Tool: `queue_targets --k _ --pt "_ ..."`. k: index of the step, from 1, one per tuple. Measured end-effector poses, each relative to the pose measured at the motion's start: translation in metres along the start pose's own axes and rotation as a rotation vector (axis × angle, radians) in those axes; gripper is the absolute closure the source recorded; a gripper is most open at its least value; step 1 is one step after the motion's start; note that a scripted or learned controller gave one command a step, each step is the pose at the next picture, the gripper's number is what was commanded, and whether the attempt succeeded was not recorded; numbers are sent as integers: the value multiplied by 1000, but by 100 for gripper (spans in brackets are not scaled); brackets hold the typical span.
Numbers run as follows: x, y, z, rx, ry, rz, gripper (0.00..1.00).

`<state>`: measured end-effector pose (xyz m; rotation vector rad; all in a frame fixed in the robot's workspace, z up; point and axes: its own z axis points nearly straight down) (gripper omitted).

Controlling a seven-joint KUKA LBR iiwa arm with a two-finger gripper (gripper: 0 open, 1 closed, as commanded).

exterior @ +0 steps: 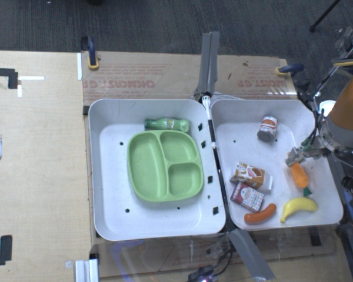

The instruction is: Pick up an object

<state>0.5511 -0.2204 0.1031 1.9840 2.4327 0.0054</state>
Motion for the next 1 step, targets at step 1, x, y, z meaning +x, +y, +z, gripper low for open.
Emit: queue_targets --k 1 --pt "51 -9 -91 4 -2 161 100"
